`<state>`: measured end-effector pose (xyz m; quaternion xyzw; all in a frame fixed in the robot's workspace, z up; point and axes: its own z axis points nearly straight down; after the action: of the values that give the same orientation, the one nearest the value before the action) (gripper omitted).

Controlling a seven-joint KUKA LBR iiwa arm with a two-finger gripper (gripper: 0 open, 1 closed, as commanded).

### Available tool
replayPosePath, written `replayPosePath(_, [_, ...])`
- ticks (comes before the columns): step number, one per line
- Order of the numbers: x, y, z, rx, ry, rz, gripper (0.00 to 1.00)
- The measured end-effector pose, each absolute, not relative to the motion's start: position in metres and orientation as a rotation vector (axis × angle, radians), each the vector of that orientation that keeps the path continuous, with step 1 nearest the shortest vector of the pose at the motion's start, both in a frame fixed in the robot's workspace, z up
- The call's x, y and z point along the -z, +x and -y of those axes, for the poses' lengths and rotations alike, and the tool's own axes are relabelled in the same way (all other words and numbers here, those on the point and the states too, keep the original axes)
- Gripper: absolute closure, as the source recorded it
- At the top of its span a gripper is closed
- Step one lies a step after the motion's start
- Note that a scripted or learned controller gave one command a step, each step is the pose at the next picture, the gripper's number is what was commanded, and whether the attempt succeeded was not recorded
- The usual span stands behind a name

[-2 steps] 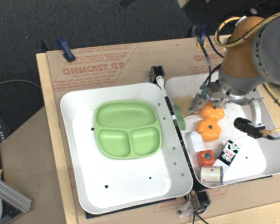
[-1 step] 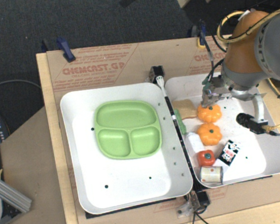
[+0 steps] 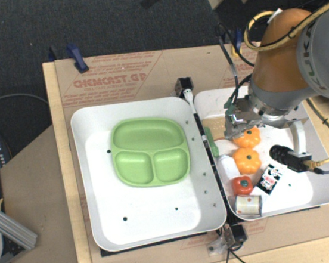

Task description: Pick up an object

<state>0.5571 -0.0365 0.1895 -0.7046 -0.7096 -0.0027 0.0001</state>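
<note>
The gripper (image 3: 237,129) hangs low in the right bin (image 3: 317,189), just over the farther orange pumpkin (image 3: 248,139), and I can't tell whether it's apart or clamped.

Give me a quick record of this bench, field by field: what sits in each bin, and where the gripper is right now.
left bin: green divided plate
right bin: upper pumpkin, lower pumpkin, red toy, white can, black-and-white block
gripper: over the right bin, just above the upper pumpkin
grasp: cannot tell whether anything is held
</note>
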Motion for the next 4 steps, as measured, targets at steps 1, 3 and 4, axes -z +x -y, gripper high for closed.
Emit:
replayPosePath(1, [-0.352, 0.483, 0.013, 0.023, -2.225, 2.233, 1.0])
replayPosePath(3, [-0.453, 0.48, -0.008, 0.016, -2.236, 2.223, 1.0])
replayPosePath(4, [-0.389, 0.479, -0.045, -0.008, -2.214, 2.222, 1.0])
